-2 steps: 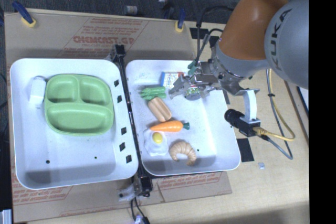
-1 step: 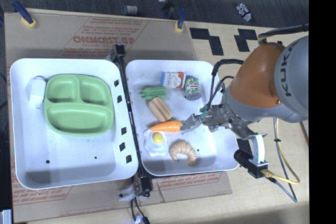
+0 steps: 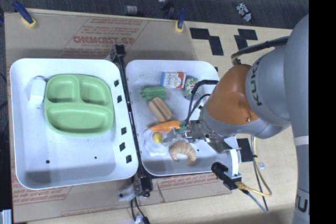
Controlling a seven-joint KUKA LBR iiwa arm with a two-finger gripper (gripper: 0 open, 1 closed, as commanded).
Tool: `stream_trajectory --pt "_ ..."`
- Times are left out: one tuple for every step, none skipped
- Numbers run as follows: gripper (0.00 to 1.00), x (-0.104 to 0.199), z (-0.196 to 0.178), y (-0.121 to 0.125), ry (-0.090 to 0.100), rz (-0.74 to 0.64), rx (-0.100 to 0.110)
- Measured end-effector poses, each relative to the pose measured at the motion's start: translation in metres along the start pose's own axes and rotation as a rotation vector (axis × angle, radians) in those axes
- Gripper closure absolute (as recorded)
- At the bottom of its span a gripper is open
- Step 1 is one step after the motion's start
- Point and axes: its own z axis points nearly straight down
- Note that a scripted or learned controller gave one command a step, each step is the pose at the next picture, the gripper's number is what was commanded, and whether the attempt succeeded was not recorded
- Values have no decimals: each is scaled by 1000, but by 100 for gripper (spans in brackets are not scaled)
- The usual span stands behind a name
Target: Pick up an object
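Note:
The right bin holds several toy foods: a croissant, a carrot, a hot dog, a green vegetable, a fried egg, a small milk carton and a green-patterned packet. My gripper is low in this bin, its tip between the carrot and the croissant, close to both. The orange wrist band and grey arm cover the bin's right side.
The left bin carries a green divided plate and a small white object at its left wall. A black divider clip strip runs between the bins. Cables trail off the arm at lower right.

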Motion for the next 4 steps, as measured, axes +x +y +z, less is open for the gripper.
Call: stream_trajectory --pt "100 -1 -10 1 -2 -5 -1" --pt "100 -73 -177 1 -6 4 -9" --pt "100 -19 -148 0 -2 0 -4" --pt "100 -21 -135 0 -2 1 -2"
